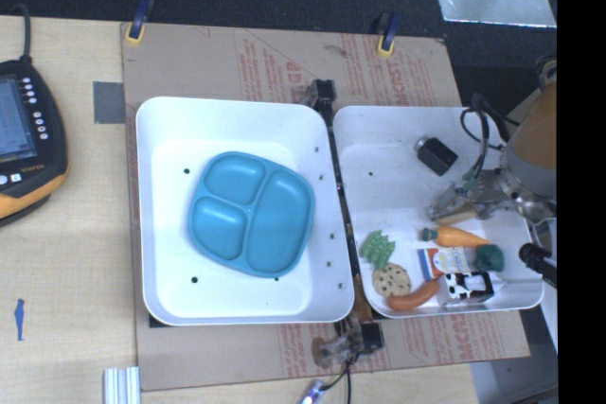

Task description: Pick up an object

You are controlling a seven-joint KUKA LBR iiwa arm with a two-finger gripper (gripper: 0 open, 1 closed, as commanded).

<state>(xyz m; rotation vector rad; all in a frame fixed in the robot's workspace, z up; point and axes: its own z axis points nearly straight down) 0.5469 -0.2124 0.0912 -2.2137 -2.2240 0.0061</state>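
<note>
fingers' state cannot be told, gripper (461, 201) low in right bin (398, 123) just above carrot (461, 237); crowded toys risk a deflected, empty grasp.

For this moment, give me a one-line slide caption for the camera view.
Arm's gripper above a carrot in the right bin; blue divided plate in the left bin.

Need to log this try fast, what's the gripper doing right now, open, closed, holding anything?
Gripper: low in the right bin, just above the carrot; open or closed cannot be told, and nothing is visibly held.
</note>
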